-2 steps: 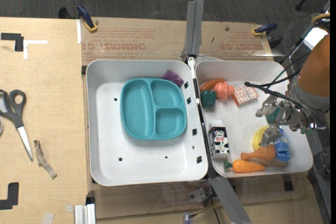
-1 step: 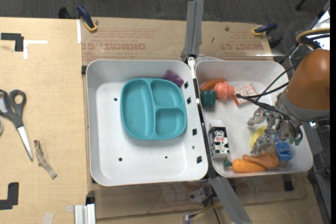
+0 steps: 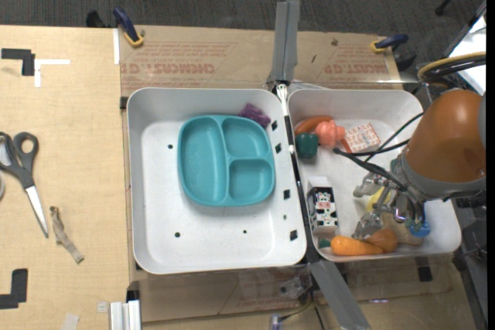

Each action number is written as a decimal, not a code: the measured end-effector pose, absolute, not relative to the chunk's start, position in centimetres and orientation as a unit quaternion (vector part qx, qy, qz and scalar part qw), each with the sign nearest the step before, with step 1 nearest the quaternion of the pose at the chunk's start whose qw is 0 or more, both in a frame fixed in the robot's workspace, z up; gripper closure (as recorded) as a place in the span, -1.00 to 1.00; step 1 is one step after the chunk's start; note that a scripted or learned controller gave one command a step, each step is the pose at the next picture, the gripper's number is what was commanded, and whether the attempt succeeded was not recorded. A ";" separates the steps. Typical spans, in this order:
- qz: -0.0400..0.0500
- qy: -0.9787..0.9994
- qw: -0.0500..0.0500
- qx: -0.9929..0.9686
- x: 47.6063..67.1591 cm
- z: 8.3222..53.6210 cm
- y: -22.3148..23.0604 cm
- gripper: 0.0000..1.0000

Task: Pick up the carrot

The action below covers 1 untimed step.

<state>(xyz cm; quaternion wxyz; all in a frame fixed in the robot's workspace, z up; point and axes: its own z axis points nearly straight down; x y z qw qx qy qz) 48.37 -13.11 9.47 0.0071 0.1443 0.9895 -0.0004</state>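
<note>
Camera view is showing the carrot (image 3: 357,246) lying flat on the floor of the right bin (image 3: 352,108), against that bin's near wall and just right of a small printed box (image 3: 322,207). The gripper (image 3: 379,219) is hanging low over the same bin, its metal fingers (image 3: 365,228) reaching down to just above the carrot's thicker end, amid a clutter of small items; whether the fingers are spread or closed, I cannot tell, and nothing is visibly sitting between them. Judging from this, the approach is looking nearly complete, while the grasp and the lift are remaining to be done. Left of the right bin, the other bin is holding a teal divided plate (image 3: 227,161).
</note>
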 end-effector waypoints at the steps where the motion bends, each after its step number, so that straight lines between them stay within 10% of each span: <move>1: -0.001 0.977 0.005 0.215 48.1 9.4 -13.1 -1.00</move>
